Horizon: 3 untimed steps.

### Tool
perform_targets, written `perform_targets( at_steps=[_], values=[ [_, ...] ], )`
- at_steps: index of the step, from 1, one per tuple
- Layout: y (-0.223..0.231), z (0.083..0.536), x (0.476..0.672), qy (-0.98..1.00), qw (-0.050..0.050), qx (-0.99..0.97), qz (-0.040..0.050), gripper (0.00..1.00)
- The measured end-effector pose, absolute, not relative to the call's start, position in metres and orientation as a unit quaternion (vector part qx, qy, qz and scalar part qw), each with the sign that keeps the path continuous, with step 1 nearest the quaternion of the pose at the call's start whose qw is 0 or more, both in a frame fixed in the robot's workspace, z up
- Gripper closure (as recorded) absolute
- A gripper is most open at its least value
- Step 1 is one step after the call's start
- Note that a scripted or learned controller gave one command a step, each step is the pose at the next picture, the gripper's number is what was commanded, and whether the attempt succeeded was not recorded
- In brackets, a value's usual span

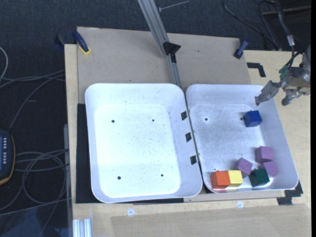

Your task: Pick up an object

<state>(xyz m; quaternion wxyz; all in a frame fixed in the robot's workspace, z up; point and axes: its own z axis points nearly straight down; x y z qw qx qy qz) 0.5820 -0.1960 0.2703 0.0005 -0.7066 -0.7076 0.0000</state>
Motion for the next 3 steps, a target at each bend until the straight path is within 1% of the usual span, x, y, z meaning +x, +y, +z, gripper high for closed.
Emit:
perform_targets(
  at_steps=[1,2,3],
  values=[
    [-0.196,0.270,0.582,-0.708,0.000,-0.707,0.0001,0.00],
    [-0.194,0.207,0.583,-0.707,0.003,-0.707,0.0016,0.00],
    [-0.191,0.165,0.582,-0.707,0.003,-0.707,0.0014,0.00]
  ],
)
